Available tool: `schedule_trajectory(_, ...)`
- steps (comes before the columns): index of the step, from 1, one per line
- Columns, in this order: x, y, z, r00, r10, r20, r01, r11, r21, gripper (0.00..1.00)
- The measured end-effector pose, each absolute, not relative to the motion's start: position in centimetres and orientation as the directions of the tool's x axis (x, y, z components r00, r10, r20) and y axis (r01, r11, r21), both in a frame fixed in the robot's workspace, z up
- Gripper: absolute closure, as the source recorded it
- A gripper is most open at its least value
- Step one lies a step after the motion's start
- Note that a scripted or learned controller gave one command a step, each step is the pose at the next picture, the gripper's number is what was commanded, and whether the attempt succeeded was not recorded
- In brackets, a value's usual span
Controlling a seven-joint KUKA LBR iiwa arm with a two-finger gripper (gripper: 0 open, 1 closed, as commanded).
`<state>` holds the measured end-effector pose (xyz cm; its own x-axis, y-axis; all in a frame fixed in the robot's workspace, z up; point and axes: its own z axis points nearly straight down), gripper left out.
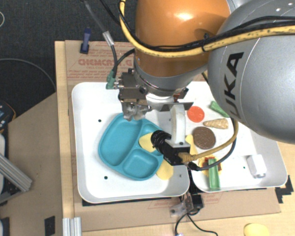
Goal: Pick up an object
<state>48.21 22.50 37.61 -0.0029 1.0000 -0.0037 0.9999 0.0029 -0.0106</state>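
Okay, blue three-compartment plastic plate [123, 149] lay flat in the left shallow white bin [88, 132], toward that bin's right half. The two-finger gripper [133, 113] was down at the plate's far rim, looking to touch it; open, closed or clamped on the rim, couldn't tell from where I stood. Pale yellow flat piece [146, 141] sat against the plate's right edge, more yellow poking out near the plate's near-right corner; over or under, unclear.

The grey arm with its orange band [179, 18] hung over the middle of both bins, covering much of them.

The right shallow white bin [273, 173] held a round orange-red disc [196, 114], a tan cone-shaped piece [217, 124] just beside it, a round brown cookie-like disc [204, 137] below those, a green stick [214, 177] at the near edge, and a small white block [256, 165] well apart to the right.

Both bins rested on a brown cardboard sheet with red print [96, 60].
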Motion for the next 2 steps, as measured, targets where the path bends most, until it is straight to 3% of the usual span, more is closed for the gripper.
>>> schedule_trajectory(1,47.96,22.41,52.57,-0.002,1.0,0.009,1.0,0.002,0.017,1.0)
schedule_trajectory(2,47.92,22.56,52.76,-0.005,1.0,0.002,1.0,0.005,0.003,1.0)
